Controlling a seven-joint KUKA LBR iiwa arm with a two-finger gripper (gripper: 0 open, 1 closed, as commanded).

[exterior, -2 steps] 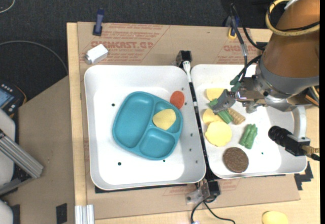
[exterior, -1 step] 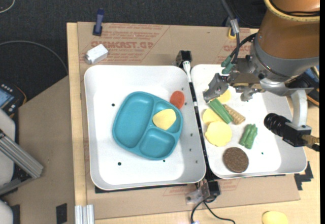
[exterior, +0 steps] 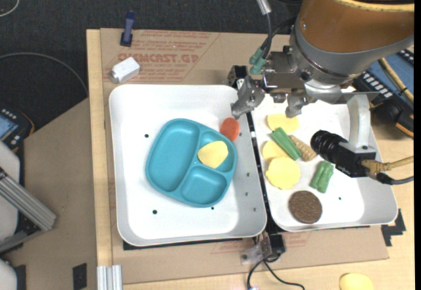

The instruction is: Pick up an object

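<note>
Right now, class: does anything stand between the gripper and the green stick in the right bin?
Nothing visible does. The gripper hangs above the right bin's far edge, and the green stick lies uncovered just below it, beside the yellow pieces.

Glossy white plastic bins [exterior: 125, 150], smooth blue plastic plate [exterior: 172, 164] — matt brown cardboard [exterior: 191, 52] beneath, dull metal gripper [exterior: 268, 103].

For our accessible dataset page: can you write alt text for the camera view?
A robot arm's gripper hangs open above the seam between two white bins. The left bin holds a blue divided plate bearing a yellow piece; the right bin holds scattered toy foods.
</note>
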